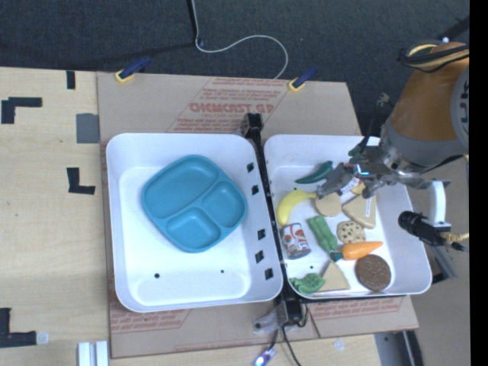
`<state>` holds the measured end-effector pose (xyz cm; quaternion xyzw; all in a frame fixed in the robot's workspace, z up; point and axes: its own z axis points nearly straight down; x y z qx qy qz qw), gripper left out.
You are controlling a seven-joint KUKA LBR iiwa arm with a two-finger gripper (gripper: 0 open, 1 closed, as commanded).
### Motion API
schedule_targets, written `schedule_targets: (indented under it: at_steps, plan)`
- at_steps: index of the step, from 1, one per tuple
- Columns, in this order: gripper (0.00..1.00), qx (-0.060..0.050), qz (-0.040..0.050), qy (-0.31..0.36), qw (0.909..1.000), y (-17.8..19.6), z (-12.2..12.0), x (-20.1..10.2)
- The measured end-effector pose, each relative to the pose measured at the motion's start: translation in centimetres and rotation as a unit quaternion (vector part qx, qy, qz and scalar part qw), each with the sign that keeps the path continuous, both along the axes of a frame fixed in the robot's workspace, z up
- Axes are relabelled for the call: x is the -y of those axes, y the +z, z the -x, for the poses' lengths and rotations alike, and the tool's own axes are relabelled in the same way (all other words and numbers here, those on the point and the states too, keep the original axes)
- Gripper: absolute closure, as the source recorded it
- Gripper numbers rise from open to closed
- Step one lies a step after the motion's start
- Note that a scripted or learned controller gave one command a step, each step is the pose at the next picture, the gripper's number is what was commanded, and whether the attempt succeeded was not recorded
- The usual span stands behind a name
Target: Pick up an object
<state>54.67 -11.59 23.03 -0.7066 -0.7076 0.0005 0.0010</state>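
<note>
The right bin (408,227) holds several toy foods. Among them are a yellow banana (290,204), a dark green pepper (313,173), a small can (296,239), a green pickle (324,233), a cookie (349,231), a carrot (363,248) and a brown round patty (374,272). My gripper (345,183) hangs over the bin's upper middle. It is just right of the pepper and above a tan piece (328,206) and a bread slice (363,215). Its dark fingers look spread and open, with nothing between them.
A blue divided plate (194,202) lies in the left bin (126,227). A black divider with clips (263,204) separates the bins. A sandwich wedge (336,277) and lettuce (307,284) sit at the right bin's front. A white cable (229,48) lies behind the bench.
</note>
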Motion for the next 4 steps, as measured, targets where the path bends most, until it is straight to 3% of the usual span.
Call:
schedule_targets:
  at_steps: [1, 2, 3, 4]
  plan:
    - [0.00, 0.001, -0.0009, 0.003, 1.0000, 4.0, 3.6, -5.7]
    - [0.00, -0.003, -0.0006, 0.002, 1.0000, -0.4, 6.1, -10.7]
    - [0.00, 0.005, -0.0008, 0.003, 1.0000, 10.5, 6.3, -15.6]
    - [1.00, -0.001, 0.0006, 0.001, 1.0000, 10.9, 6.3, -15.3]
